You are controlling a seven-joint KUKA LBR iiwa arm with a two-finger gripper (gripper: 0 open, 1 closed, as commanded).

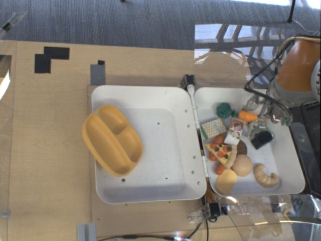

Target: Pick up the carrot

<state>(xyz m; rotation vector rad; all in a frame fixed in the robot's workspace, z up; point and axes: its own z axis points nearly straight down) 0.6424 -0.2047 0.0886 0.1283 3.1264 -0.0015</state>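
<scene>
Now, the carrot [247,116] lies in the right bin [288,164], up near its far wall, with a green toy [224,109] just beside one end and a small carton [235,132] just in front of it. My gripper [262,118] sits at the carrot's other end, very close and perhaps touching. From this slanted view I cannot tell whether it is open or closed, and nothing shows the carrot gripped. So I judge the step in hand to be the approach and the closing on the carrot. To do it well I would centre the gripper over the carrot's thick middle, not its tip, and turn the wrist so the closing runs across its short width rather than along its length. I would come straight down, since the carton and the green toy crowd it, and a slanted descent could knock them or push the carrot against the wall. A smooth tapered toy may squirt out, so I would close low on it and lift slowly, watching whether it rises with me. The left bin [165,149], with its yellow plate [111,139], plays no part here
</scene>
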